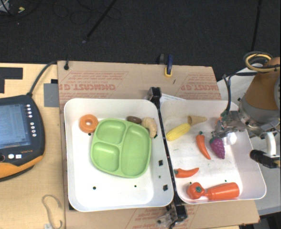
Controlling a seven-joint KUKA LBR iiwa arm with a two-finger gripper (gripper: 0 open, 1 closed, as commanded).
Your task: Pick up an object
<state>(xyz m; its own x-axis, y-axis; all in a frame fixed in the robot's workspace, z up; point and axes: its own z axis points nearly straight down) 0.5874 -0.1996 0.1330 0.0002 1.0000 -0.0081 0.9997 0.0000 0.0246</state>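
Nearest, a glossy orange bottle (217, 191) lies at six o'clock in the right bin (255, 175). Further back, knobbly purple grapes (218, 147) (plastic, apparently) sit under the gripper (225, 128); its grip I cannot tell.

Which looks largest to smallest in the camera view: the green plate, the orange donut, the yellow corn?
1. green plate, clearly the largest.
2. yellow corn and orange donut look too alike to rank.
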